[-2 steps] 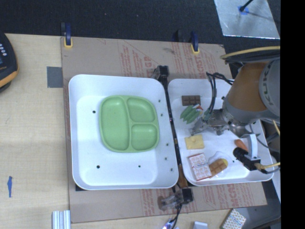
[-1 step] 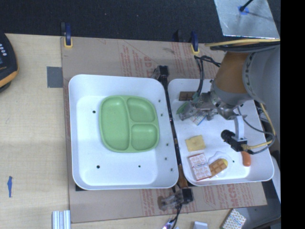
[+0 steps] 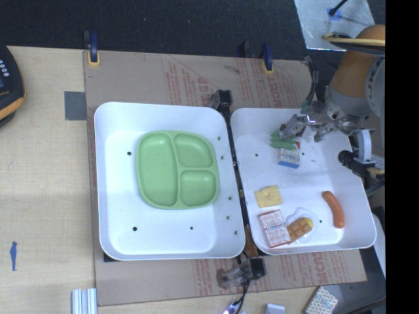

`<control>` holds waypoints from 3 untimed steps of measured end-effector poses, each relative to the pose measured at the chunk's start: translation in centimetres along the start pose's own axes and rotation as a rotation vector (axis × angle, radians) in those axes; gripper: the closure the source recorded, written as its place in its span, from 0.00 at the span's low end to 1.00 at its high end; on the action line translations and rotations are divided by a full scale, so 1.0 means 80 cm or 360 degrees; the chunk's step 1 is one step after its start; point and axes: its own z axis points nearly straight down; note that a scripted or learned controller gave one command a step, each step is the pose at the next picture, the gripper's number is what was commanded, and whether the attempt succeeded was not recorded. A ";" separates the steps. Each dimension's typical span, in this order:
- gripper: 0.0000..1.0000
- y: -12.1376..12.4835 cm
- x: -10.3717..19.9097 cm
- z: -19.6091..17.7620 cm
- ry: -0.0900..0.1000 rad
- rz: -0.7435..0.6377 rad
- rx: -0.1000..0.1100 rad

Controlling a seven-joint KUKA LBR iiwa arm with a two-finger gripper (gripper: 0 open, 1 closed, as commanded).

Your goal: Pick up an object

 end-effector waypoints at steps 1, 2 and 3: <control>0.00 0.001 0.009 0.013 0.0007 -0.0005 0.0011; 0.00 -0.088 0.042 0.023 0.0011 -0.0001 0.0026; 0.00 -0.027 0.014 0.025 0.0004 -0.0010 0.0005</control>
